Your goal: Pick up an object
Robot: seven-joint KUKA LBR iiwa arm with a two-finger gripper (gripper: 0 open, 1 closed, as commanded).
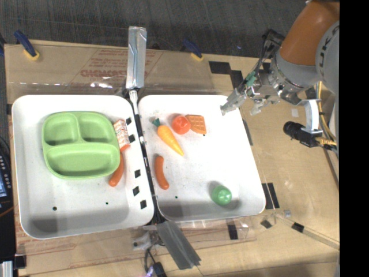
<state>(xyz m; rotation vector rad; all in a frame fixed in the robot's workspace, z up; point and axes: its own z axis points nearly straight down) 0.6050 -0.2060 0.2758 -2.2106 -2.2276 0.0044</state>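
Right bin (248, 172) contains a carrot (169, 139), tomato (180, 124), waffle (196, 123), sausage (161, 172) and green ball (221, 195). Left bin (26, 172) contains a green divided tray (81, 144), a wrapped snack (121, 133) and a second sausage (117, 173). Gripper (230, 105) hangs over the right bin's far right corner; finger state cannot be told.

The grey-and-orange arm is cut off by the frame's top right. Its end effector (233, 104) is too small and cluttered to read the fingers. Far to its left, a small printed packet (121, 133) – label illegible – partly hides an orange sausage-shaped toy (117, 173).
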